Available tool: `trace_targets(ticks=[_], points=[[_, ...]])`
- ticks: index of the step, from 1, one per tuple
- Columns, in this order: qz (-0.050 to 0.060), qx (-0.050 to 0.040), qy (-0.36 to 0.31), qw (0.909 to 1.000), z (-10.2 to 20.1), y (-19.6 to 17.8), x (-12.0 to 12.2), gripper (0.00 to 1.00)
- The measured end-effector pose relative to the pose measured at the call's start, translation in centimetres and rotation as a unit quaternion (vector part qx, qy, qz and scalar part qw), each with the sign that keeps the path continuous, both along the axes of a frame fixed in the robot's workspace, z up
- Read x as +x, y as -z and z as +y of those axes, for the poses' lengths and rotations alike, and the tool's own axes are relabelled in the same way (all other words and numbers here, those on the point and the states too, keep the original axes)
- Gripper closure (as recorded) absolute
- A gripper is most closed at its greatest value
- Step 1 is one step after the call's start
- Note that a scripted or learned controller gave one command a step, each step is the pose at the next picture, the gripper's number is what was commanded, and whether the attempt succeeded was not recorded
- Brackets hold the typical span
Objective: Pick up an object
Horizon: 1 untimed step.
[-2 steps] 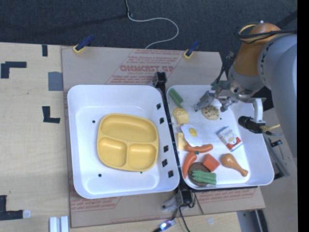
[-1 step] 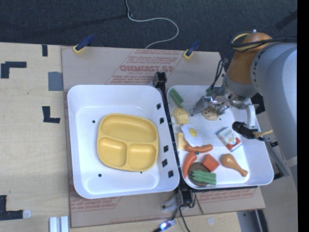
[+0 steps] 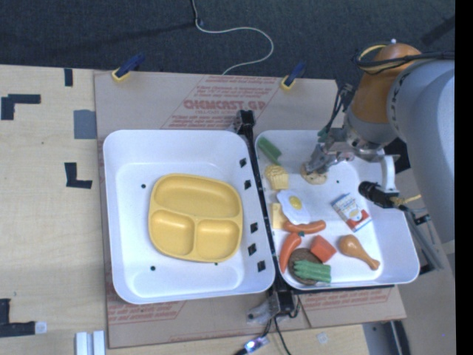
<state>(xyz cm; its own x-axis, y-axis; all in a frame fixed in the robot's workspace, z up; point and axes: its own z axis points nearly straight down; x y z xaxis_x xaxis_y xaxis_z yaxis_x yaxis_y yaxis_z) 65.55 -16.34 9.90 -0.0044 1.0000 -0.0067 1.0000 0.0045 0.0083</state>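
Observation:
The right bin (image 3: 395, 272) holds several toy foods: a green pickle (image 3: 270, 151), a yellow corn piece (image 3: 277, 177), a fried egg (image 3: 295, 205), a sausage (image 3: 304, 228), a carrot (image 3: 290, 251), a small carton (image 3: 350, 211), a chicken drumstick (image 3: 358, 250) and a dark plate with greens (image 3: 309, 269). My gripper (image 3: 319, 167) is down in the upper middle of this bin, right over a tan cookie-like piece (image 3: 316, 176). Its fingers hang close around that piece, but their state is hidden from this angle.
The left bin (image 3: 118, 220) carries a yellow divided tray (image 3: 196, 217). The grey arm with its orange band (image 3: 380, 87) fills the upper right. A white cable (image 3: 236, 35) lies behind the bins, and a black divider (image 3: 255, 191) runs between them.

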Motion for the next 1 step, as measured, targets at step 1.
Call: trace_targets(ticks=[1], points=[[0.003, 0.0034, 0.002, 1.0, 0.12, -4.23, -0.03, 1.0]])
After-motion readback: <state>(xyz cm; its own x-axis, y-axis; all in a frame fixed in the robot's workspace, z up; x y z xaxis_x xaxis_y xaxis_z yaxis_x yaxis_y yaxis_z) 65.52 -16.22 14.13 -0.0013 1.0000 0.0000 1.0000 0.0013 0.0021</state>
